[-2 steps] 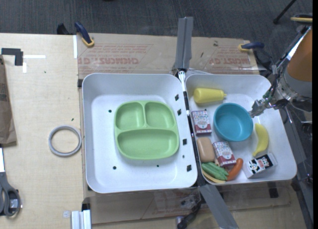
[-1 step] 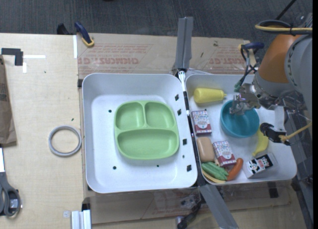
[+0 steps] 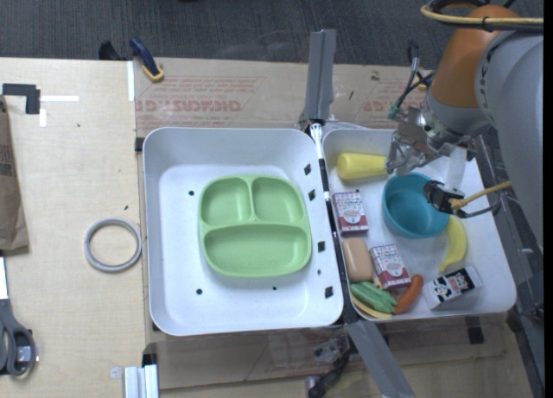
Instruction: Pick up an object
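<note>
Two white bins sit abreast; the gripper point(image 3: 406, 156) hangs above the round blue plastic bowl point(image 3: 416, 205), finger state unclear

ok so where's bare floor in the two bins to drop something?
Left bin: a bare band all around the green divided plate, widest along its left and near sides. Right bin: crowded. Blue bowl, banana, cartons and toy food fill it; only a small patch shows between bowl and panda carton.
</note>
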Controlling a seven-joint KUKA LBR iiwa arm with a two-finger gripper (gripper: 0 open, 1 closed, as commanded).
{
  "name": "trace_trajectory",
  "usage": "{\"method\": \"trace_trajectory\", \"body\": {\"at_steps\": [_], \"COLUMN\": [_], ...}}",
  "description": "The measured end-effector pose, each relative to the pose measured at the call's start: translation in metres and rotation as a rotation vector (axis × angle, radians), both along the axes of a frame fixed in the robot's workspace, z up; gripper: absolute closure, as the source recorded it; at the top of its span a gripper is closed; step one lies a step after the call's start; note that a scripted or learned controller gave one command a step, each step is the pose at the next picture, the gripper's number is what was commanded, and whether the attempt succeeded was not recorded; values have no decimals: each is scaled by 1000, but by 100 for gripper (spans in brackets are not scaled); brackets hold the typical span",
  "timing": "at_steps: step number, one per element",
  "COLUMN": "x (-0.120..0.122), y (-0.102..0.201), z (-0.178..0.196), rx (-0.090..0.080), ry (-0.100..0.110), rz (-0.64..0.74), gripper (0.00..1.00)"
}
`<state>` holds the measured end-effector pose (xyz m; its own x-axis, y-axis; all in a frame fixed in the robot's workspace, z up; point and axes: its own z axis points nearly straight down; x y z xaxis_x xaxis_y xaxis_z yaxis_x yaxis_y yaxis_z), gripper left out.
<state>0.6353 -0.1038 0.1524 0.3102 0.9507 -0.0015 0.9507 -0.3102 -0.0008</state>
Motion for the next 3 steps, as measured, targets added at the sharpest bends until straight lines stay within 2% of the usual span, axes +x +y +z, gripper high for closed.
{"method": "trace_trajectory", "body": {"at_steps": [1, 2, 3], "x": [0, -24, -22], "y": [0, -13, -15], "z": [0, -58, -46], "rx": [0, 2, -3], "ry": [0, 3, -3], "rz": [0, 243, 240], "gripper": [0, 0, 100]}}
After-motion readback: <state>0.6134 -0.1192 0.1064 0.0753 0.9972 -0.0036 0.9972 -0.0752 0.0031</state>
